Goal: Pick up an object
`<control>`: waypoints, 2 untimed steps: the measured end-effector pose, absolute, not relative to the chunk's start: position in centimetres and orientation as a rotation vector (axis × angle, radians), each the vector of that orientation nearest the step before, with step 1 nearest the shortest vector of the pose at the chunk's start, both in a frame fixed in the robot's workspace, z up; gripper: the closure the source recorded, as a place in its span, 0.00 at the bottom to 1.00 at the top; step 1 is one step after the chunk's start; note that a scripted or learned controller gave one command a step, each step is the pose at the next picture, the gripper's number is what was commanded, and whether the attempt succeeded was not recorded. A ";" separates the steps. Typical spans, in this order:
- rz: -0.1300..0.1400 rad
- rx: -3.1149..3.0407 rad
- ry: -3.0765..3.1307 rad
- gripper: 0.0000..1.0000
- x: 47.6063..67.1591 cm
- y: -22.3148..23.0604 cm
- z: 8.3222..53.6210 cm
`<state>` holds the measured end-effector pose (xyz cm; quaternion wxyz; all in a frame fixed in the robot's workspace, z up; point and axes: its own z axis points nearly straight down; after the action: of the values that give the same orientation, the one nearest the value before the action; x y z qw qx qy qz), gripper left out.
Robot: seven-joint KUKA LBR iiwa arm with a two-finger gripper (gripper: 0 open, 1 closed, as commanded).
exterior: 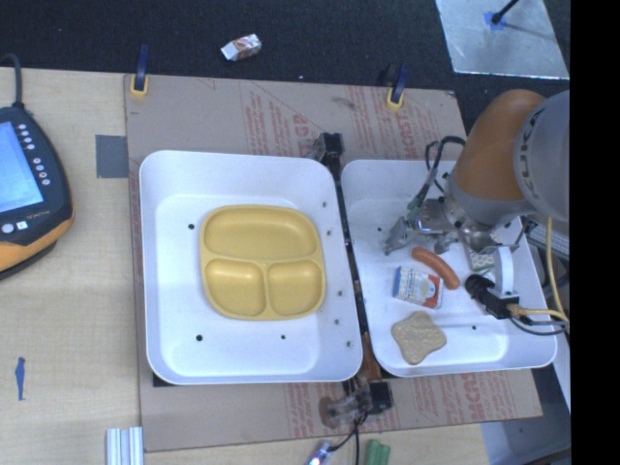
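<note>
In the right bin (528,355) lie a red-orange sausage (436,266), a small white carton with blue and red print (417,286) and a tan, cookie-like piece (418,337). My gripper (401,239) hangs over the upper middle of that bin, pointing down-left, just up and left of the sausage. Its grey fingers stand open with nothing between them. The sausage lies close to the gripper's right side, apart from it. The carton sits directly below the sausage, and the tan piece is nearer the bin's front wall.
The left bin (165,337) holds a yellow three-compartment plate (262,260). A handheld control pendant (24,187) rests at the bench's left edge. A small wrapped item (241,47) lies on the dark floor beyond the bench.
</note>
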<state>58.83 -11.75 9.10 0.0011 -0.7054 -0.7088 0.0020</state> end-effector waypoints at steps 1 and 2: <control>0.006 -2.214 -2.225 0.00 58.0 -14.4 9.2; 0.005 -2.214 -2.227 0.00 60.5 -12.6 9.2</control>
<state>60.48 -12.65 9.19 0.0006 -0.7050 -0.7092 0.0017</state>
